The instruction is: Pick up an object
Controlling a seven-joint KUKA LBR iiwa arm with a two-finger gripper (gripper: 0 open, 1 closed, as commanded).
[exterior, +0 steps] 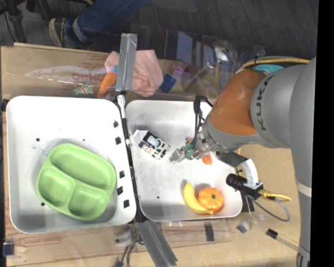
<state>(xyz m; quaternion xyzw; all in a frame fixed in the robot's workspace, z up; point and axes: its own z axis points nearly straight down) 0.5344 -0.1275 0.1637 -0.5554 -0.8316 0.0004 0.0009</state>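
Note:
My gripper [184,153] hangs low over the middle of the right bin [168,111], below the grey arm with its orange band. A small white and black box [151,144] lies just left of the gripper, apart from it. A tiny orange piece [207,159] sits right beside the gripper on its right. Near the bin's front wall lie a yellow banana [192,199] and an orange round fruit [211,198], touching each other. I see nothing clearly between the fingers.
The left bin [25,114] holds a green divided plate [77,180]. Behind the bins lie a pink cloth [144,69], a plastic bag and small bits. A grey bar [127,57] stands at the back between the bins.

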